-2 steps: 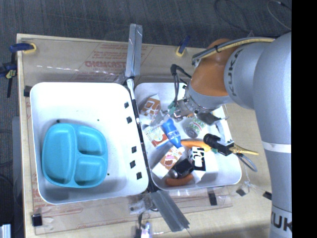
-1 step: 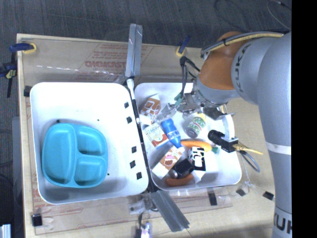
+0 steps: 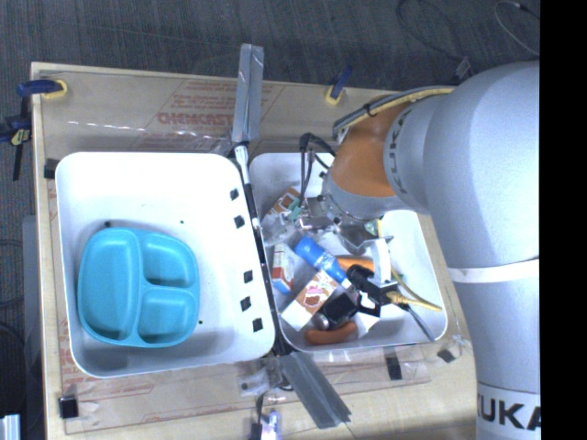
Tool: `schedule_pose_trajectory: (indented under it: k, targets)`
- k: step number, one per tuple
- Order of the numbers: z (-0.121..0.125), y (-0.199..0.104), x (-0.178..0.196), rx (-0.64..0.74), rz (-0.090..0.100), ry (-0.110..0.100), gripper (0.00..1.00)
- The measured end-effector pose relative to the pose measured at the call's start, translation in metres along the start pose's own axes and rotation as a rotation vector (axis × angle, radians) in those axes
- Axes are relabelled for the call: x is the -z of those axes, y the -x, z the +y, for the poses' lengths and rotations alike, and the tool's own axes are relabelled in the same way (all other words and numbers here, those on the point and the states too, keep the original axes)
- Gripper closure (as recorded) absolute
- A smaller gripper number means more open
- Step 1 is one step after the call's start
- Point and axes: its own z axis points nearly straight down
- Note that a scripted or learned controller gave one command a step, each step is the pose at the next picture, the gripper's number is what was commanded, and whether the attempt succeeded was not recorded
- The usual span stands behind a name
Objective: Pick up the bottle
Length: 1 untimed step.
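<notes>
1. Centrally, on a pale wooden tabletop (image 3: 138, 108), two shallow white plastic bins are set side by side, and a row of small black clips (image 3: 248, 246) is fixed along the line where their inner walls meet.
2. The left bin (image 3: 69, 181) is occupied by a light blue moulded plate with three compartments (image 3: 138, 287), which is laid flat towards the 9 o'clock side of the bin floor.
3. The right bin (image 3: 410, 235) is crowded with small things, gathered mostly towards its 9 o'clock and 6 o'clock sides.
4. The blue plastic bottle (image 3: 315, 254) is seen lying on its side near the middle of the right bin, with its length running from 10 o'clock to 4 o'clock.
5. An orange rounded piece (image 3: 356, 266) is placed just beside the bottle at its 3 o'clock; whether the two touch cannot be told.
6. A white carton with red and brown print (image 3: 310, 299) is found at 6 o'clock of the bottle, and a brown sausage-shaped thing (image 3: 332, 335) is lodged beyond it against the bin's 6 o'clock wall.
7. The grey arm with an orange band (image 3: 477, 172) is brought in from 3 o'clock and bent over the 12 o'clock half of the right bin.
8. The end effector (image 3: 316, 214) is seen low in that bin, just beside the bottle at its 12 o'clock; how far it is open, and whether anything is held by it, cannot be told.
</notes>
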Motion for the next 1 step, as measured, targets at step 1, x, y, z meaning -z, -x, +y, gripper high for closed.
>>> schedule_pose_trajectory:
  k: [1]
  targets:
    - [0.0003, -0.0006, 0.0099, 0.005, 0.001, -0.001, 1.00]
